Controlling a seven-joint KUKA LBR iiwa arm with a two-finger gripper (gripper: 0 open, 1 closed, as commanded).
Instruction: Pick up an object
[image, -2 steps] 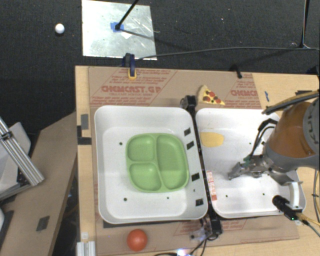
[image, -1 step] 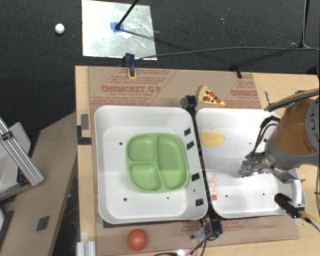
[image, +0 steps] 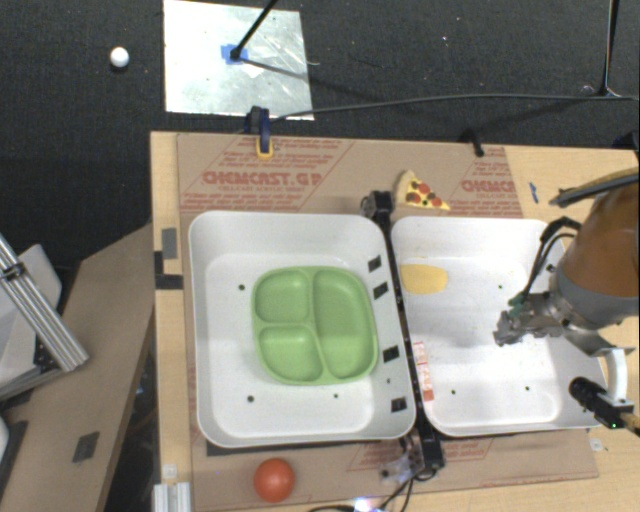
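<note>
A flat yellow oval object lies in the right bin, near its upper left corner. My gripper hangs over the right half of that bin, to the right of and below the yellow piece and apart from it. A toy pizza slice rests on the cardboard just beyond the bins. A red-orange ball sits on the bench in front of the left bin.
The left bin holds a green divided plate. Black clips line the seam between the bins. A blue clamp stands at the cardboard's far edge, and a metal frame stands at the left.
</note>
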